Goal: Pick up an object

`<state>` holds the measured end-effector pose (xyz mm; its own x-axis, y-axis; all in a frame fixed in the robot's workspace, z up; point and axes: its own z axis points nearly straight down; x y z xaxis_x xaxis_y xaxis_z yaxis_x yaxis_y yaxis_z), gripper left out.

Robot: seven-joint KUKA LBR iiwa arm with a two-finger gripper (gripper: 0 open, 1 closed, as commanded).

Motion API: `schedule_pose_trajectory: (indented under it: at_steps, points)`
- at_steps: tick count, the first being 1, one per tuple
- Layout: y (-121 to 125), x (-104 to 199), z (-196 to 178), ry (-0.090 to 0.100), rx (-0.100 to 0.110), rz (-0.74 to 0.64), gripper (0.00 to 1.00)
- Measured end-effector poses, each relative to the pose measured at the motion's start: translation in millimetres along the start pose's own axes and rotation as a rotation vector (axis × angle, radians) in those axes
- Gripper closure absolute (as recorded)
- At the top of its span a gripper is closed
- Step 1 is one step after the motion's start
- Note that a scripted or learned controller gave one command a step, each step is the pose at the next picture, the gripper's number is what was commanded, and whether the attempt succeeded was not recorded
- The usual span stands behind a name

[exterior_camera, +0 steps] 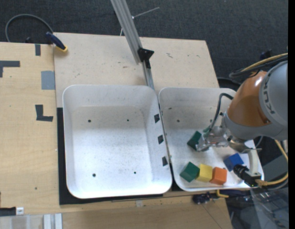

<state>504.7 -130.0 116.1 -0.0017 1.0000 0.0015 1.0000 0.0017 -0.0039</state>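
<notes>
In right bin [185, 99]: end effector [203, 144] beside green block [194, 139], grip state unclear. You risk nudging block aside, missing grasp.

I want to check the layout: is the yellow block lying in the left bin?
No, the yellow block lies in the right bin, between a green block and an orange block.
</notes>
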Motion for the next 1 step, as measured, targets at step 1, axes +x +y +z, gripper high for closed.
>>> schedule_pose_trajectory:
  at_steps: [1]
  points:
    - [2.4, -7.7, -45.4, -0.002, -0.006, 0.001, 1.00]
